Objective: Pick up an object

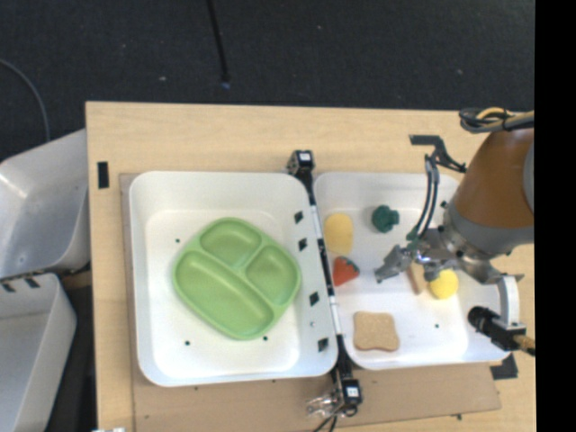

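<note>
So there's a wooden bench (270, 133) with 2 shallow white bins side by side. The left bin (153, 349) has a green divided plate (236, 277) with 3 compartments sitting in it, tilted diagonally. The right bin (360, 183) has the small stuff: a pale yellow piece (339, 232) near the divider, a red piece (345, 270) just below it, a dark green thing (385, 217) further back, a slice of toast (375, 331) near the front edge, and a bright yellow ball-ish item (443, 284). The arm (495, 196) comes in from the right and its gripper (403, 264) hangs low over the right bin, just beside that yellow item, with a thin brown stick (415, 282) right under it
</note>
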`<state>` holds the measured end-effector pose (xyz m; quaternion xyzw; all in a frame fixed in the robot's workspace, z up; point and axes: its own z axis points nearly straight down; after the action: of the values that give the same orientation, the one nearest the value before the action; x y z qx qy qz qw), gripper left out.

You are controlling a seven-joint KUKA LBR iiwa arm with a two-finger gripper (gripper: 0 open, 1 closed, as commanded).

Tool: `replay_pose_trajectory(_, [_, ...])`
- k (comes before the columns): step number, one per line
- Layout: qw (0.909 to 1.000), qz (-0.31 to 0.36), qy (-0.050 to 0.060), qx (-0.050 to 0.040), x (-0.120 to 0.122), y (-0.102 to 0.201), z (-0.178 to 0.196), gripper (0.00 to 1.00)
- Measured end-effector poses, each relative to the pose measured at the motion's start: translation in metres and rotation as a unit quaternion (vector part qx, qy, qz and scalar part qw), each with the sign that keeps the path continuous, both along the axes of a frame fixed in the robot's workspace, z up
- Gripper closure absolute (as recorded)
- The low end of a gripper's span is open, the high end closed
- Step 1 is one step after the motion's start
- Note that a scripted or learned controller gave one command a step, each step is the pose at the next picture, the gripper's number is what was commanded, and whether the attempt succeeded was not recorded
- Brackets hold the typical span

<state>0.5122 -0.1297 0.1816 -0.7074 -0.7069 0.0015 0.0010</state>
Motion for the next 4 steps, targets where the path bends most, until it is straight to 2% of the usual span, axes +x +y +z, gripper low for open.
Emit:
replay_pose_trajectory(1, [1.0,0.0,0.001,0.0005,-0.002,0.005,-0.062,0.0])
replay_pose_trajectory(2, [1.0,-0.001,0.0,0.0001,-0.002,0.004,-0.082,0.0])
replay_pose_trajectory(3, [1.0,-0.004,-0.003,-0.0001,-0.001,0.003,-0.07,1.0])
replay_pose_trajectory(4, [1.0,0.002,-0.004,-0.0003,0.001,0.006,-0.026,1.0])
